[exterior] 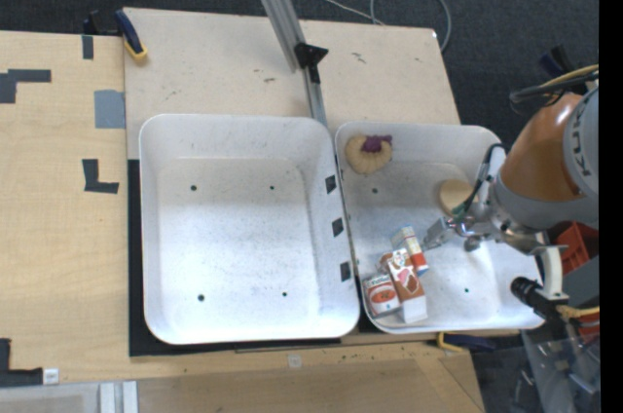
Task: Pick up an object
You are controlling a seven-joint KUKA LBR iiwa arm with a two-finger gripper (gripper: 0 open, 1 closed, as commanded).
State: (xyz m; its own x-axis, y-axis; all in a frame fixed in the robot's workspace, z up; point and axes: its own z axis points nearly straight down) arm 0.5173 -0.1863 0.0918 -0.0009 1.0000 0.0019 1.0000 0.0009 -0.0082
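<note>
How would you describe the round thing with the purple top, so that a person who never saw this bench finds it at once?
Look at the right bin of the two white bins. Go to its far left corner, next to the wall it shares with the left bin. There lies a round tan pastry with a purple spot on top; the other things in that bin are red and white boxes and a plain tan disc.

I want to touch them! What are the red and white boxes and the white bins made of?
The red and white boxes look like printed cardboard, given their flat faces and sharp edges. The white bins look like smooth moulded plastic, with rounded corners, though scuffed.
</note>
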